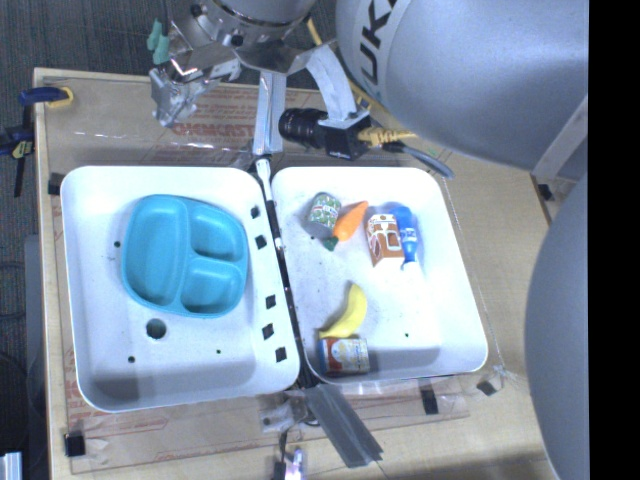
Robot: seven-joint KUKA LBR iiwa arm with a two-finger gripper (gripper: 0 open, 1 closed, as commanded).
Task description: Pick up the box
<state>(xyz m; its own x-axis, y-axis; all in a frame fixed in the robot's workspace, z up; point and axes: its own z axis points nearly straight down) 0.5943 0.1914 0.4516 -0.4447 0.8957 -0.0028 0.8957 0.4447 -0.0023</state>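
Camera view: "KUKA" lettering is read on the arm [470, 58]; the box [383, 239] lies ungrasped; the gripper [175, 93] state cannot be told.

This is a robotics lab or test cell, not a home. A wooden bench [500, 408] carries two white bins [100, 368] fixed side by side with brackets and tape. At 12 o'clock a big grey industrial arm [470, 58] hangs over them, with cables. At 9 o'clock a blue clamp [40, 96] grips the bench edge, above dark carpet [80, 18].
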